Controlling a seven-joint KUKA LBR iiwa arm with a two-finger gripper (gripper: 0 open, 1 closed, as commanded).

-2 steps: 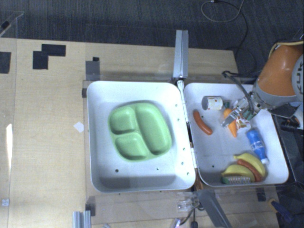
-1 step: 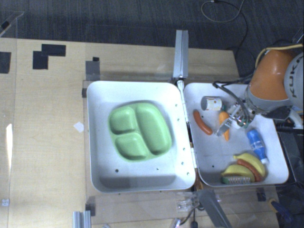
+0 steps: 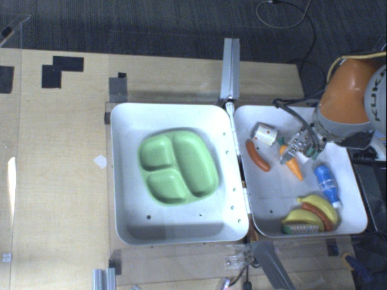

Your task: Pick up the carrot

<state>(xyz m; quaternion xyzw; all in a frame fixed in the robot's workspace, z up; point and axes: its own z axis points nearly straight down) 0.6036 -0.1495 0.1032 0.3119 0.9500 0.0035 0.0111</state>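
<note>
The pale wooden counter [image 3: 60,180] carries two shallow white bins side by side, their smooth walls rounded at the corners. The left bin [image 3: 130,222] holds a single green plate [image 3: 178,166], a glossy moulded tray with soft rounded corners and three compartments, lying near the middle of the bin floor. The right bin [image 3: 269,204] holds everything else. The grey arm [image 3: 354,98], with its wide orange band, reaches in over that bin's upper right corner. At the bin's near edge lies a curved yellow banana [image 3: 315,209], with a reddish-brown sausage-shaped piece [image 3: 319,215] resting along it and a small green and yellow item [image 3: 301,228] just beside them at the rim. A blue bottle [image 3: 326,183] with a pale cap lies on its side above the banana. A slim red pepper-like piece [image 3: 257,156] lies at a slant near the bin's left wall, and a small white can [image 3: 264,135] with a red patch sits above it.

The carrot [image 3: 293,167], a short orange cone, lies in the middle of the right bin between the red piece and the blue bottle. The claw [image 3: 297,147] is down right over the carrot's upper end, seemingly touching it; how far apart it stands, or whether it has hold of the carrot, I cannot tell from this blurred view.
</note>
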